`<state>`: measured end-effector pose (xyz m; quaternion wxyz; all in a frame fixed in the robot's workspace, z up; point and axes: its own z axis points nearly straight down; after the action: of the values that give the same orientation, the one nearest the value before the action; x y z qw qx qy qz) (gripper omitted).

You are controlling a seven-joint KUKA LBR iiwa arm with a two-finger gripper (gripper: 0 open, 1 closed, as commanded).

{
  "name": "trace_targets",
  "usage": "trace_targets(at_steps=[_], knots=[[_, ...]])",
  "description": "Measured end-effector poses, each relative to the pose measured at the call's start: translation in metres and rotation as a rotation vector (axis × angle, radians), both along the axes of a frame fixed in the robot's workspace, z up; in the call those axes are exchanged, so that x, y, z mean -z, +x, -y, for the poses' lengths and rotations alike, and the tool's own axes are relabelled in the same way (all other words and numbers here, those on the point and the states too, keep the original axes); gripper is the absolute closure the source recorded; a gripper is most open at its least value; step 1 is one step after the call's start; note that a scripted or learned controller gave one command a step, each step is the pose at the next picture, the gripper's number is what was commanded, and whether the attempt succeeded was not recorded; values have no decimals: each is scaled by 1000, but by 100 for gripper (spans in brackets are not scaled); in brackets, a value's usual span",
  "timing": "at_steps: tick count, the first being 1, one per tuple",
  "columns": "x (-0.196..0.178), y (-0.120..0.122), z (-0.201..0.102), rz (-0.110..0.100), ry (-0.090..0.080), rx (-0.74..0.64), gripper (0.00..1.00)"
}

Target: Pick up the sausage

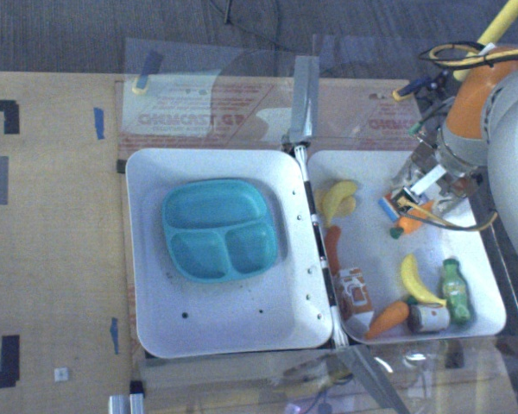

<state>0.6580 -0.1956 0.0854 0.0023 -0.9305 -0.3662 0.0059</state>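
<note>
The sausage (332, 247), a slim red-brown link, lies along the left wall of the right bin (492, 317), just below a yellow banana piece (338, 200). My gripper (407, 203) hangs low over the upper right part of that bin, well to the right of the sausage and apart from it. A small orange item (412, 223) and a blue piece (388, 207) lie right beside the gripper. Nothing of the sausage is near the gripper.
The left bin (147, 317) holds a teal divided plate (220, 229). In the right bin's lower part lie a small carton (355, 291), a carrot (388, 318), a banana (419, 281), a can (428, 318) and a green bottle (455, 291). Cables trail from the wrist.
</note>
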Motion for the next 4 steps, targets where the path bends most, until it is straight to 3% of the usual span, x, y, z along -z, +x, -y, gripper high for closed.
trace_targets(at_steps=[1, 2, 3, 4], knots=[[-53, -13, -25, 12, 3, -302, 0], [-1, -23, -16, 16, 3, -470, 0], [-22, -45, -20, 12, 5, -446, 0], [-1, -24, 4, 16, 3, -571, 0]])
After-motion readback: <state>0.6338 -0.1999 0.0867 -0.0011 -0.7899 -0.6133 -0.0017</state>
